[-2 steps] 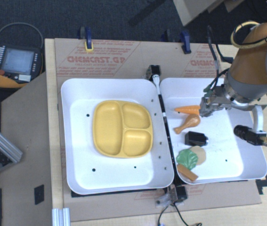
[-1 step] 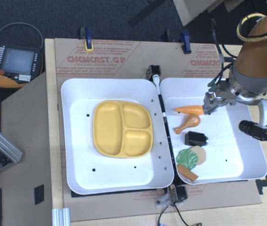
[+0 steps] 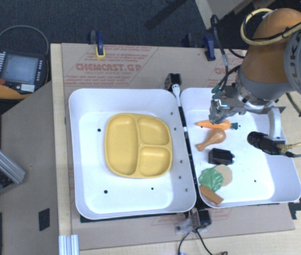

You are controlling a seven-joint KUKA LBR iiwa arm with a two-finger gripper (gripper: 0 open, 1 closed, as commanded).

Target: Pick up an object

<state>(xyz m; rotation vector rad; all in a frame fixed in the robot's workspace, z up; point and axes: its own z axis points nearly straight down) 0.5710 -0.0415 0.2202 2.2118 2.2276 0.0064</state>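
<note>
Nearest cam, counter [image 3: 60, 142] w/ two white bins; left bin's [image 3: 81, 158] yellow plastic divided plate [image 3: 138, 144] is far from grey/orange arm [image 3: 269, 52]. Gripper [image 3: 218, 114] sits directly over orange toy carrot [image 3: 214, 125] in right bin [image 3: 277, 185]; carrot's long axis runs left-right. Can't tell its state.

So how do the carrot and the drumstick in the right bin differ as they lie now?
The carrot is bright orange, slim and pointed; the drumstick is paler tan, with a bulbous end that narrows to a thin handle. The carrot lies nearly level across the view, right under the gripper; the drumstick lies slanted, just below the carrot and farther from the gripper. Both are toy food pieces resting in the right bin, close together.
</note>
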